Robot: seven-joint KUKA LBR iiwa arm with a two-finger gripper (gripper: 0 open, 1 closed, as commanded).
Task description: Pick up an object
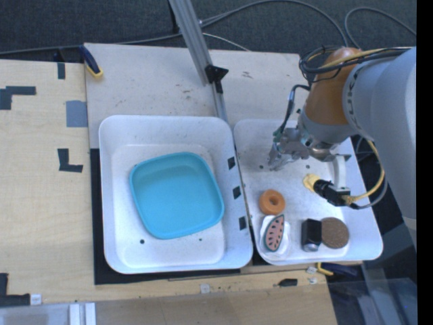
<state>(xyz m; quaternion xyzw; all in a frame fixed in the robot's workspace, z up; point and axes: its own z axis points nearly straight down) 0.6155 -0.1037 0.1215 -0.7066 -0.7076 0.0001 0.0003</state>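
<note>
Tabletop [149, 80]: pale board carrying two shallow white bins side by side.

Left bin [115, 181]: holds one blue square plate [177, 193], lying flat near the middle.

Right bin [362, 239]: holds four loose things, all in the near half.
- Orange ring [272, 202], like a small doughnut, lying flat just right of the bin's left wall.
- Watermelon slice [274, 233], red with dark seeds and a pale rind, directly below the ring, close to the front rim.
- Black block [311, 234], small, to the right of the slice.
- Brown disc [334, 232], round and rough-looking, touching or just beside the black block on its right.

Arm [379, 107]: grey with an orange band, reaching in from the right over the far half of the right bin.

Gripper [276, 162]: pointing down at the bare bin floor, above and apart from the orange ring. Nothing shows between the fingers; they look narrow, though at this size and angle that is hard to confirm.

Yellow and black cable fitting [328, 189]: hangs off the wrist, over the bin, right of the ring.
</note>
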